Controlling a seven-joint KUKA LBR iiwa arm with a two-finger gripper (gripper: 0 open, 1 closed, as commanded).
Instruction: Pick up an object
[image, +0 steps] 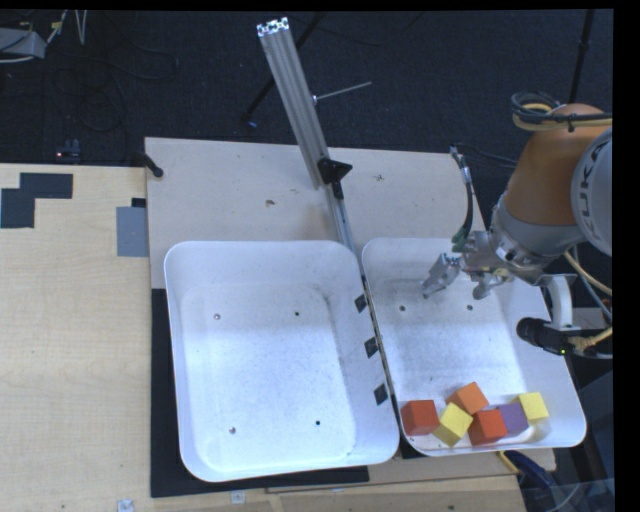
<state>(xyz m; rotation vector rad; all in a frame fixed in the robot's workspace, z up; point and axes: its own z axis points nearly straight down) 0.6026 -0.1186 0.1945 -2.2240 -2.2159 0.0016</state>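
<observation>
Low in the frame's right, the blocks (475, 412) cluster against the near edge of the right bin (430, 330): red, orange, yellow and purple, touching one another. Left of it sits the left bin (260, 360). Higher right, the pincer (462, 278) hangs released over the right bin's far part, grasping nothing.

A single fixed camera looked down from above the tabletop (250, 190) at a slant, facing away toward the dark floor beyond its far edge. It stood far enough back to take in both white bins, the left bin (190, 270) and the right bin (560, 425), whole. The arm (550, 190) entered from the frame's right side.
</observation>
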